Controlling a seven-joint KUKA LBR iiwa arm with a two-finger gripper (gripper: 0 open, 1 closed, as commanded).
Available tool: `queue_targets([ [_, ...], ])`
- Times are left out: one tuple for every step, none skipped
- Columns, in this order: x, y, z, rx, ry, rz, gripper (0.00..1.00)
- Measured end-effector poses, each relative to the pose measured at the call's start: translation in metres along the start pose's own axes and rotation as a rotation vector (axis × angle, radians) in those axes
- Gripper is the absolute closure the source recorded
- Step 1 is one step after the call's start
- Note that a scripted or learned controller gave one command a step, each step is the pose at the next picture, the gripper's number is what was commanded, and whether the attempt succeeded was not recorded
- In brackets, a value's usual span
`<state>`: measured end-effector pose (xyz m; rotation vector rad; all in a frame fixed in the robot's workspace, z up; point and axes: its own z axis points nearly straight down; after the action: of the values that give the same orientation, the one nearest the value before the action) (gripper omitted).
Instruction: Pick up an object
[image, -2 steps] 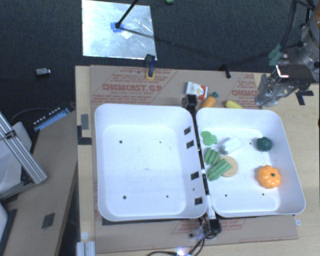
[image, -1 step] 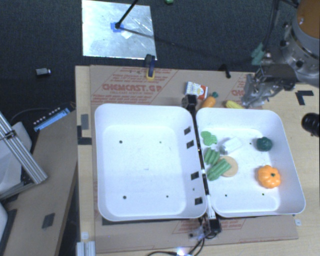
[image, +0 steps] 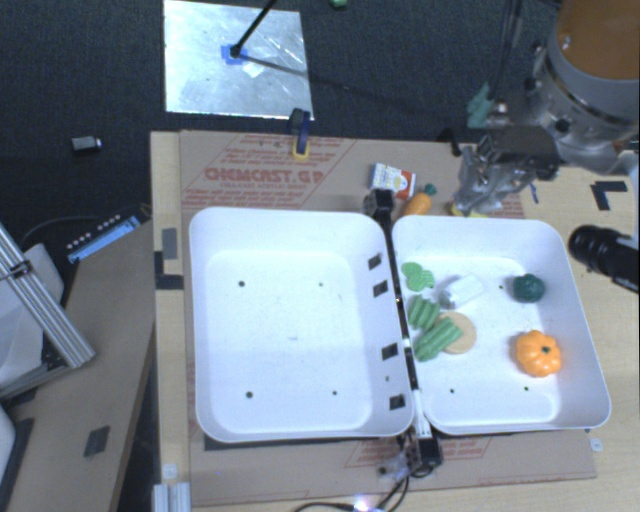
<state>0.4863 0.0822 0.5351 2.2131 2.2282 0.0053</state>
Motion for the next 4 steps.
queue_targets([
  [0.029, 0.0, 0.0, 0.0, 0.0, 0.0, 1.0],
  [0.051, 0.0, 0.0, 0.0, 0.0, 0.001, 1.0],
  [0.076, 0.001, 0.0, 0.0, 0.0, 0.001, 1.0],
  [0.096, 0.001, 0.0, 0.001, 0.0, 0.002, 1.0],
])
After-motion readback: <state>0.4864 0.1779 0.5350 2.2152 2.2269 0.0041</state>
